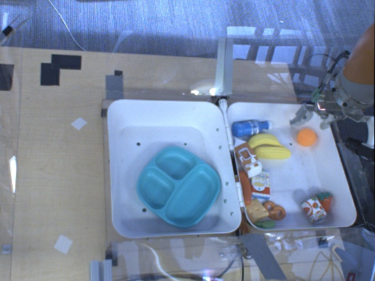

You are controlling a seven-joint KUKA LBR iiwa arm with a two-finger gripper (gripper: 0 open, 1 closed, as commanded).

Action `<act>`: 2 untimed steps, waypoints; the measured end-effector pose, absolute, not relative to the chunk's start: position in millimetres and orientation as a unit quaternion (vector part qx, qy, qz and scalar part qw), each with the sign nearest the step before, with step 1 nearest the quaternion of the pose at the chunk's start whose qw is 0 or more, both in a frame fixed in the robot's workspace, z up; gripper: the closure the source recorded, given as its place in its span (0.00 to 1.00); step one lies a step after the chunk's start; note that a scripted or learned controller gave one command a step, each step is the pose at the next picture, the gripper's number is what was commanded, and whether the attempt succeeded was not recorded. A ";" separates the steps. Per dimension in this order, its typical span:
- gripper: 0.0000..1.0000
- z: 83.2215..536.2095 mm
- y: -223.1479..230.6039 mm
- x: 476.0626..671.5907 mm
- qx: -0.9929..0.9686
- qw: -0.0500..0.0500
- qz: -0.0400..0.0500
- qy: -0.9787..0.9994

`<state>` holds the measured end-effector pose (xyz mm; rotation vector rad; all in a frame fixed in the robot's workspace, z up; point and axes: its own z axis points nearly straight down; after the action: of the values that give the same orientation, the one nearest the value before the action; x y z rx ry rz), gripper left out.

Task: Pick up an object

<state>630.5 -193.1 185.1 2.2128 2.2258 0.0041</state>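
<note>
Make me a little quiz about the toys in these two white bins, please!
1. True or false: the teal divided plate lies in the left bin.
2. What lies nearest the gripper? A) the orange ball B) the blue bottle C) the banana
3. Fill in: the banana lies in the ____ bin.

Key: 1 true; 2 A; 3 right.

Tool (312, 113) above right bin (340, 174), near orange ball (306, 137); teal plate (179, 185) in left bin (126, 157).
</note>
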 end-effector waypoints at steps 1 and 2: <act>0.00 96.4 -203.2 637.5 0.735 0.003 0.002 0.678; 1.00 106.7 -202.4 638.9 0.733 0.004 0.002 0.680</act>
<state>638.9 -202.4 106.7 2.2969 2.1324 0.0054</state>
